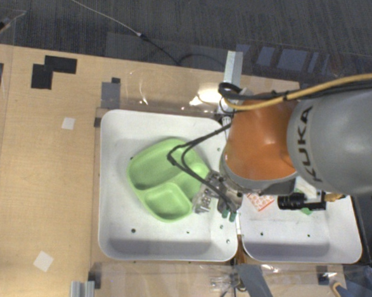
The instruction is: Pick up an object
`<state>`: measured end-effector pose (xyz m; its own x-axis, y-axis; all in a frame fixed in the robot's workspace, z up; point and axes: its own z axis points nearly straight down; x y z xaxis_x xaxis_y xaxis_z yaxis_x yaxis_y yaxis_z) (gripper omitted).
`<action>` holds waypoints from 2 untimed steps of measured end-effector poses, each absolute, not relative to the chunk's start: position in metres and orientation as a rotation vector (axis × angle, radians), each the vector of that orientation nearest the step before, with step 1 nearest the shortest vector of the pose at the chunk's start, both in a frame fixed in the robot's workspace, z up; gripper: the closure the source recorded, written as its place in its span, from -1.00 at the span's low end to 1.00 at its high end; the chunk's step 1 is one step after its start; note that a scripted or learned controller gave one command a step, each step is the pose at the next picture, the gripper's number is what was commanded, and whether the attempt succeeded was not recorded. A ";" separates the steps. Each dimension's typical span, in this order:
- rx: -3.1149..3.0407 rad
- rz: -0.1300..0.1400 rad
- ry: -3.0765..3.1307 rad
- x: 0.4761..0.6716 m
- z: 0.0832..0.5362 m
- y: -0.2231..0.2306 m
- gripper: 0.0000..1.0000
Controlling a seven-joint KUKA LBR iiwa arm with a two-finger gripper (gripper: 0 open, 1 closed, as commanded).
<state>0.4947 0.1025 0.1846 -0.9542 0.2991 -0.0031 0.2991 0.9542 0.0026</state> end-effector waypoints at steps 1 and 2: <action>1.223 0.007 2.890 0.496 0.221 0.167 1.00; 1.581 0.021 2.701 0.492 0.100 0.158 1.00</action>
